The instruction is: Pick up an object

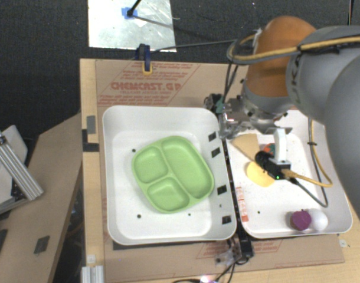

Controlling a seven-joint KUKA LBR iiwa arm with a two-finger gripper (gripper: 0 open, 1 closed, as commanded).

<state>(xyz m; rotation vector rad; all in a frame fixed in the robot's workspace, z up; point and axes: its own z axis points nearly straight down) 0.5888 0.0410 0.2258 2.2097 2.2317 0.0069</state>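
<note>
Showing the approach stage of a pick: the gripper (230,120) sits under the grey wrist above the far-left part of the right bin (336,214), close to the wall it shares with the left bin (118,158). The wrist hides its tip, so whether it is spread or pressed together cannot be told, and no object is seen in its hold.

Candidate objects:
- A tan wedge (246,144) lies flat just to the near right of the gripper.
- A yellow rounded piece (258,175) lies a little nearer again.
- A purple ball (300,219) lies against a white piece (319,220) in the near-right corner, well apart from the gripper.
- A green divided plate (171,173) lies flat in the middle of the left bin.

Judged guidance: the yellow rounded piece looks the best target, being close, raised above the bin floor and clear of the walls. The tan wedge seems thin and may slide under a pinch. The ball would likely roll, and the plate offers only its rim. The gripper should be centred squarely over the chosen piece and fully spread before it descends. It should come straight down, stay off the dividing wall, close gently, then lift vertically. The hold should be confirmed before the arm moves off above the surface (112,75).
</note>
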